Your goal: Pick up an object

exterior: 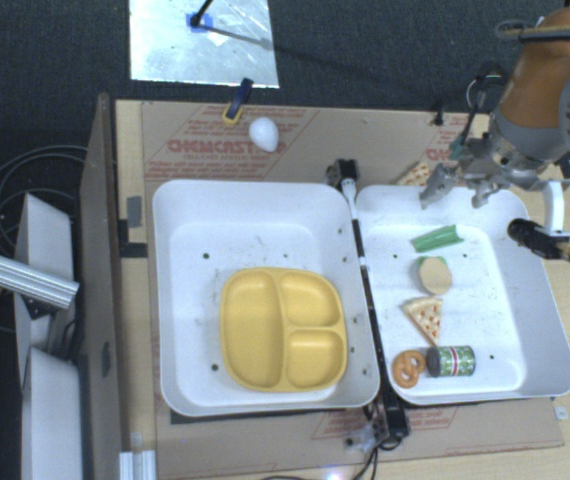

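So there are two white bins side by side, and I'll use the right bin as the anchor. Inside it I count five things: one green stick near its top, one pale round slice just below that, one pizza-slice toy under the slice, then one pretzel and one small green-labelled can lying on its side, touching each other near the bottom edge. The gripper hangs over the bin's top rim, fingers spread apart, nothing between them. Left of the right bin, the left bin holds one yellow divided plate. One white egg sits on the cardboard, well up and left.
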Action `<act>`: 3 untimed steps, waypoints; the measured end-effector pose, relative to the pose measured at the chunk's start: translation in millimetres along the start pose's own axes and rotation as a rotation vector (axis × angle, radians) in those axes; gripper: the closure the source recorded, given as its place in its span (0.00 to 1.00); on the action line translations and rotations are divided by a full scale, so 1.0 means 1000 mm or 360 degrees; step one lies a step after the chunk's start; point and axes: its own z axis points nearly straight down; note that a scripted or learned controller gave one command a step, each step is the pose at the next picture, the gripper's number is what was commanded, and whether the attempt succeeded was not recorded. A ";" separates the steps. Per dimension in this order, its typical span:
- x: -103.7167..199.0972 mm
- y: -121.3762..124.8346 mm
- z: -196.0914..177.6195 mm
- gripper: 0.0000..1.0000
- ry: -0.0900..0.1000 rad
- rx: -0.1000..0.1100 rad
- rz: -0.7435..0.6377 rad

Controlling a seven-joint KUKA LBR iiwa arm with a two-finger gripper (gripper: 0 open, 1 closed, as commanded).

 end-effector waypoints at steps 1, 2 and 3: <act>0.010 -0.036 0.052 0.00 0.0002 0.0011 0.0005; -0.016 -0.012 0.115 0.00 -0.0003 -0.0004 0.0005; -0.016 -0.013 0.101 1.00 0.0000 0.0006 0.0006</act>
